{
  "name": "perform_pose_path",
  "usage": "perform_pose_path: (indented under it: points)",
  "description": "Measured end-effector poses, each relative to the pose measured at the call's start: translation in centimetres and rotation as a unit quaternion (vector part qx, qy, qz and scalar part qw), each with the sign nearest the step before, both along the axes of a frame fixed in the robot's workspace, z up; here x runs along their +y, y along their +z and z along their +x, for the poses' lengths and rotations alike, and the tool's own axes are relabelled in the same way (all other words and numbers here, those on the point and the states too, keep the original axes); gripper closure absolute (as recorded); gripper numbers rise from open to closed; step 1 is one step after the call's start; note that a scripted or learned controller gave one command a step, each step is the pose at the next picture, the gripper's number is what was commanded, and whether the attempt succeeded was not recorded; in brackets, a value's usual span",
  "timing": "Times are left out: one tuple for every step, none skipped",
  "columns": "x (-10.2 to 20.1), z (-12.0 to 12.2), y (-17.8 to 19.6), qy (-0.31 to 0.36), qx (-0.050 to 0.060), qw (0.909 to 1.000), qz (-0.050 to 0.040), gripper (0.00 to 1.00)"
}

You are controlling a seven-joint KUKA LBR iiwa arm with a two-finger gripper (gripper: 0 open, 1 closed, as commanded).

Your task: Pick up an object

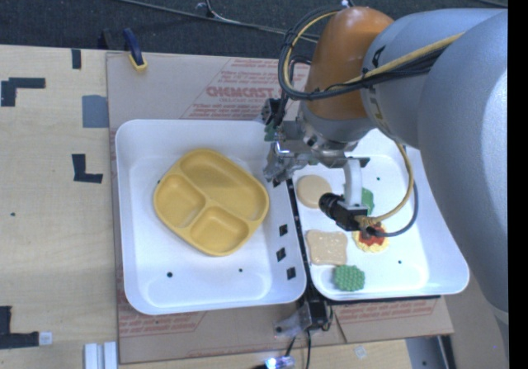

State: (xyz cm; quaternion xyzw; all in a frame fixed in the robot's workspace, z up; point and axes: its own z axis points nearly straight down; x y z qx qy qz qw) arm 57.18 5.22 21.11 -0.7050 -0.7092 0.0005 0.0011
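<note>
The two white bins [136,194] appear to be made of smooth plastic with a slight sheen. The yellow divided tray [210,201] is seen as matt, moulded plastic. Brown cardboard [223,87], printed in red, is laid beneath the bins, and the bench [49,219] is surfaced in pale wood grain. The arm's grey casing [462,87] looks smooth and satin, its orange band [346,62] glossy. The green piece [349,277] is knobbly in texture; the tan slice [327,247] looks dull.

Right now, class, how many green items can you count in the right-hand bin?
2: a bumpy green piece near the front of the right bin, and another green item partly behind the tool. The arm may hide others.
</note>
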Motion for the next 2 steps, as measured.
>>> perform_pose_path:
  points:
    - [4.6, 0.07, 0.35, 0.0, 0.0, 1.0, -0.0001, 1.0]
    - [4.33, 0.07, 0.34, -0.002, 0.0, 1.0, -0.0007, 0.0]
